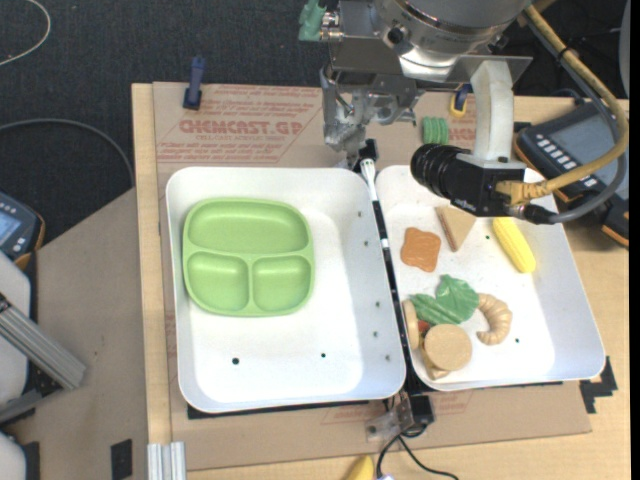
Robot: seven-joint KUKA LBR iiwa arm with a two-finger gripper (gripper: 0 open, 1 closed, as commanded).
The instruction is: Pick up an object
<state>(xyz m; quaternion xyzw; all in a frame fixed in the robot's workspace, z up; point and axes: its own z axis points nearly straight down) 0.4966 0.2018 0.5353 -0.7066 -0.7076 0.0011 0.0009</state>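
- Gripper (349,133) hangs above the far edge of the bench, just beyond the far rim where the two bins meet; how its jaws stand cannot be told from this view, and nothing shows between them.
- Arm (450,8) enters from the far right, its grey body over the top of the view, with a black cylinder (455,178) on a white bracket above the far part of the right bin.
- Left bin (340,298) carries a green divided plate (247,257) lying flat in its far-left part, with one long compartment far and two smaller ones near.
- Right bin (560,308) holds the loose things: an orange piece (421,249) near its left wall, a tan wedge (457,229) just right of it, and a yellow corn cob (514,244) further right.
- Nearer in the same bin, a green leafy piece (447,301) lies touching a tan curved croissant shape (494,318), with a round tan disc (446,348) just near of them.
- Cardboard sheet (240,118) with red print lies under both bins, and a small blue clip (194,82) sits at its far-left edge.
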